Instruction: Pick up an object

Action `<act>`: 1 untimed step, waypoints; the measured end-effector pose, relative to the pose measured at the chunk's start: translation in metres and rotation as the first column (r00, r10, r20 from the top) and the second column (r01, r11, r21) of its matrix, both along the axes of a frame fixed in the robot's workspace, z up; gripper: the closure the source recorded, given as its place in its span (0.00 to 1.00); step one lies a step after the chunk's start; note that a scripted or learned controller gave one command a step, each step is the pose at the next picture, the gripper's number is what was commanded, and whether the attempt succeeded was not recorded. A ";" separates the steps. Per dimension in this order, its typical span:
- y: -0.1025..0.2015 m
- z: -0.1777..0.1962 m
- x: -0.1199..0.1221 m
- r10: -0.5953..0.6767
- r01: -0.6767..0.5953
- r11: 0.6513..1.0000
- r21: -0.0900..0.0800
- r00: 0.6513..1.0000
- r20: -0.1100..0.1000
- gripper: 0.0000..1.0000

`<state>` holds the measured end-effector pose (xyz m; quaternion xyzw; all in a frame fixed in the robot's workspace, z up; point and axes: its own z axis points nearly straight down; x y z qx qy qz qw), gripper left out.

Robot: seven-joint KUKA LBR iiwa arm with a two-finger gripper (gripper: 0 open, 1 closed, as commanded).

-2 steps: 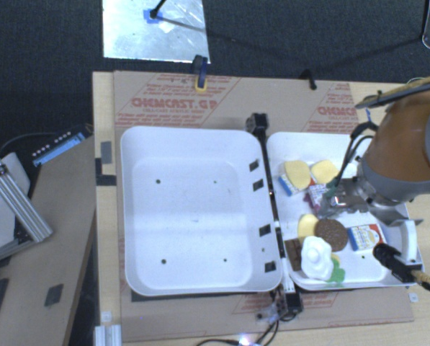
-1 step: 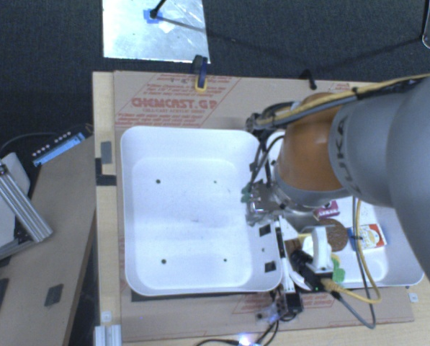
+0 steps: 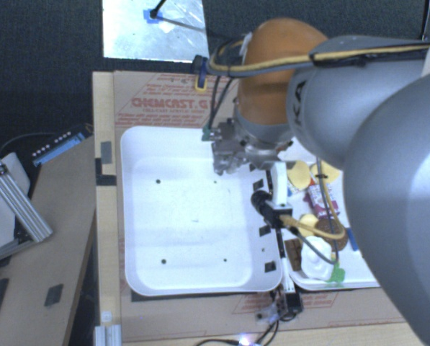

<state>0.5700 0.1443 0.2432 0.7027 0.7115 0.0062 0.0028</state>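
My gripper [image 3: 224,161] hangs low over the upper right part of the left white bin [image 3: 175,225], close to the wall shared by the two bins. Nothing shows beneath it or in it. The loose objects lie in the right bin [image 3: 359,283], largely hidden by my arm: a yellow piece [image 3: 299,173], a dark red packet [image 3: 317,202], a curved yellow object [image 3: 310,225], a brown item [image 3: 294,251] and a white item [image 3: 315,265] with a green bit [image 3: 337,274] beside it.
Both bins rest on a cardboard sheet [image 3: 164,103] with red print. A silvery panel [image 3: 153,20] lies behind it. Metal rails [image 3: 16,200] and a blue-edged strip [image 3: 56,145] sit off to the left. Cables trail at the front edge [image 3: 276,312].
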 end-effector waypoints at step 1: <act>-0.050 -0.038 -0.040 -0.014 0.014 1.000 -0.006 1.000 -0.017 1.00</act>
